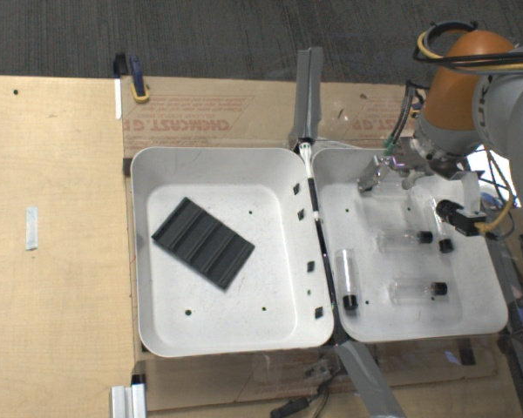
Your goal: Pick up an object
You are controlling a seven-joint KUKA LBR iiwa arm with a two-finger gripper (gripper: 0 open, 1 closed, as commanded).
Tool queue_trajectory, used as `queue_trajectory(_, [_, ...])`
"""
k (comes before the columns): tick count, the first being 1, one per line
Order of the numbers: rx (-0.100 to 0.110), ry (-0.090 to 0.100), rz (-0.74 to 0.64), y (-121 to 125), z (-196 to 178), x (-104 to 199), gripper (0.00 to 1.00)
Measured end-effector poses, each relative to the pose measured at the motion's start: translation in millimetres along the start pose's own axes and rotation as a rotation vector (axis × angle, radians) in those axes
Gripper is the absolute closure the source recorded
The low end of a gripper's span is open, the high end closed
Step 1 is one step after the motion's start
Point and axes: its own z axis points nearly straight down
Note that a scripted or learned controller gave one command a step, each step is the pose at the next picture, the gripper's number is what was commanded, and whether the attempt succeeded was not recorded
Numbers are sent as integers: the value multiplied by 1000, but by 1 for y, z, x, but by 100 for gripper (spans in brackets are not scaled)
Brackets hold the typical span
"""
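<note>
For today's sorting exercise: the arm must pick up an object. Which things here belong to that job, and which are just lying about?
Job: hand; clear tubes with black caps in the right bin; dark ridged slab in the left bin.

Lying about: blue clamp; small grey strip on the bench.

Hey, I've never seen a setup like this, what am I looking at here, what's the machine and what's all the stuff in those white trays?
This is one picture from a camera fixed above a workbench, looking down at a slant. The grey machine with the orange band on the right is a robot arm. Its tip carries a small two-finger pincer for grabbing things, and it sits over the far corner of the right white bin. I see nothing between its fingers. The left white bin holds a dark ribbed rectangular panel lying flat. The right bin holds a few clear plastic tubes with black caps; the plainest tube lies near the bin's left wall. The arm's job is to pick one object up.
</note>
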Motion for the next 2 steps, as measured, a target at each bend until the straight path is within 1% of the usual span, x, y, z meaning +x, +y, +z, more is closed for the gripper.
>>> queue_trajectory(1, [4, 1, -18, 7, 25, -12, 0])
queue_trajectory(2, [4, 0, -17, 7, 16, -13, 100])
